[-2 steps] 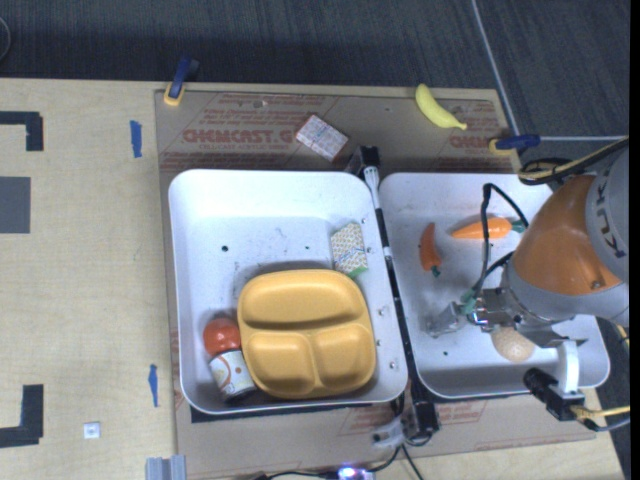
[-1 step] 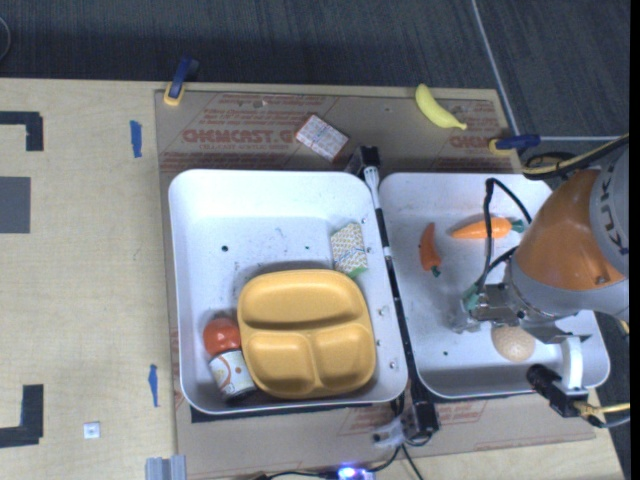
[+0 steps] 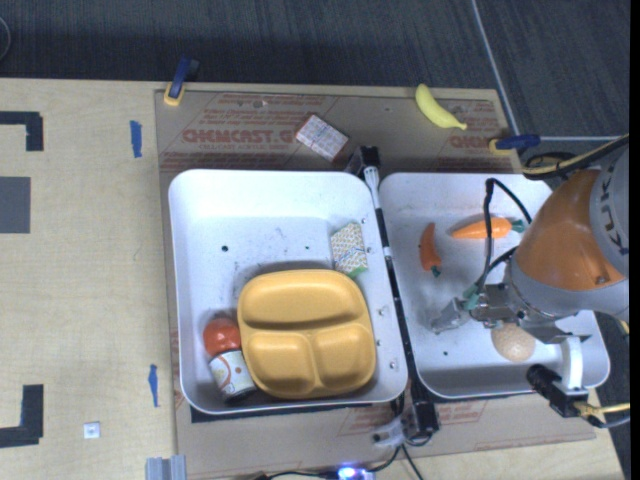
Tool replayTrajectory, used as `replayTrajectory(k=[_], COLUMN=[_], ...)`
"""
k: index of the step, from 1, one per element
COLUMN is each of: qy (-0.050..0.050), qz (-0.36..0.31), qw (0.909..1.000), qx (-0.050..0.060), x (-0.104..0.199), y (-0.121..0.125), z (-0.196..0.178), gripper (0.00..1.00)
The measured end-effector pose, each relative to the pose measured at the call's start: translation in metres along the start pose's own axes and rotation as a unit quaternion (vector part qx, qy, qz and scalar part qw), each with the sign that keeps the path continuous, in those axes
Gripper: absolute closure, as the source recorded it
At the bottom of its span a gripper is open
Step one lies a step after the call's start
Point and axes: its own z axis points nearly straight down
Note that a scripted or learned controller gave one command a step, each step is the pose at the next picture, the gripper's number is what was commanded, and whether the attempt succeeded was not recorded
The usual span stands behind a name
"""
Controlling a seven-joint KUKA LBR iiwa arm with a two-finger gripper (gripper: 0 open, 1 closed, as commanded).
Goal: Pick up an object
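The pick looks not yet made: the tool (image 3: pixel 452 316) hangs low over the floor of the right bin (image 3: pixel 400 268), and I cannot tell whether it is open or closed, nor see anything in it. Near it lie an egg-like ball (image 3: pixel 513 343), a carrot (image 3: pixel 482 229) and a small orange piece (image 3: pixel 430 247). The left bin (image 3: pixel 195 268) holds a yellow divided tray (image 3: pixel 305 330), a red-topped toy (image 3: pixel 226 353) and a small packet (image 3: pixel 349 247).
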Motion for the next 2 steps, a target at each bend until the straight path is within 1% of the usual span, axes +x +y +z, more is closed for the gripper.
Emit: replayTrajectory(k=[1,2], qy=[0.001,0.001], qz=[0.000,0.000], qw=[1.0000,1.0000], qx=[0.004,0.004], x=[0.0118,0.0115], y=[-0.0019,-0.0019], z=[0.0102,0.0103], gripper=[0.00,0.00])
